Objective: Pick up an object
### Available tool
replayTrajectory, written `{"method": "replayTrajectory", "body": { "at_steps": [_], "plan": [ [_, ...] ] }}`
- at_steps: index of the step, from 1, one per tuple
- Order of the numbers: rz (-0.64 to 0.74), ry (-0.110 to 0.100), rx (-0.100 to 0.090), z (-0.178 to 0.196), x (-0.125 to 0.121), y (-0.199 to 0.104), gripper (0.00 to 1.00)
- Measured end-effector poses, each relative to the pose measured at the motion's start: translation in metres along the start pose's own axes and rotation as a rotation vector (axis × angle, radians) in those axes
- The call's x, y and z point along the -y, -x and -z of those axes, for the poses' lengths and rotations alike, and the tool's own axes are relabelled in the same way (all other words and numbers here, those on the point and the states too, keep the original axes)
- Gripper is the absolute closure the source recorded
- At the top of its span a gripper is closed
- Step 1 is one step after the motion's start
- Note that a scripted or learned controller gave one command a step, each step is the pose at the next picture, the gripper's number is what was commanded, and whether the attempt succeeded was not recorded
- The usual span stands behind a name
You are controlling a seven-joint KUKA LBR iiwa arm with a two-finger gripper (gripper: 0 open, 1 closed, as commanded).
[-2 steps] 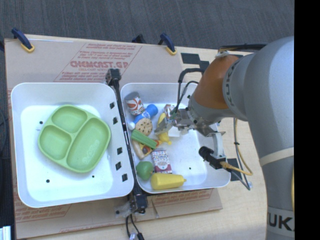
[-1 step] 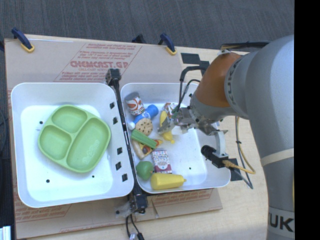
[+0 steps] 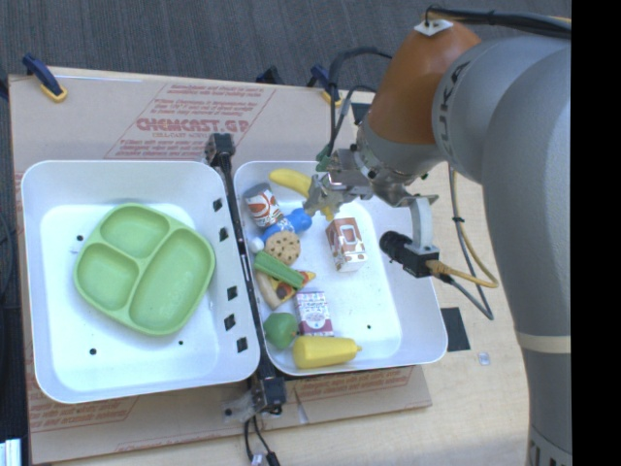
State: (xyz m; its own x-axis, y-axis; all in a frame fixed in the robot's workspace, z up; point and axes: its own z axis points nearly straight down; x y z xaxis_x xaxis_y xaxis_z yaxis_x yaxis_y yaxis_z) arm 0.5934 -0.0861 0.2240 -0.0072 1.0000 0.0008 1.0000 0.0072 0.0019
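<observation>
Gripper (image 3: 325, 190): positioned low over the upper part of the right bin, just right of the yellow banana; whether it is released or clenched cannot be told, and nothing is seen held.
Left bin (image 3: 44, 289): carries one green divided plate (image 3: 146, 268), lying flat, well apart from the gripper.
Right bin (image 3: 419, 311): holds the candidate objects, crowded along its left side.
Yellow banana (image 3: 289, 180): top of the bin, just beside the gripper.
Can (image 3: 262, 207): below the banana, near the bin's left wall.
Blue piece (image 3: 295, 222): between the can and the gripper, partly hidden.
Cookie (image 3: 282, 249): round, tan, lying just below the blue piece.
Small carton (image 3: 345, 243): red and white, lying alone below the gripper, with bare floor around it.
Lower group: a pink-labelled box (image 3: 314, 312), a green round item (image 3: 279, 330) and a yellow block (image 3: 325, 351).
Step in hand: judged as approach; no object is lifted.
Next move calls for: settling on one target, likely the banana or the carton, then a centred descent clear of neighbours.
</observation>
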Motion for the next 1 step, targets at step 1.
{"method": "replayTrajectory", "body": {
  "at_steps": [1],
  "plan": [
    [0.001, -0.006, 0.001, -0.0042, 0.0539, -0.0453, 1.0]
  ]
}}
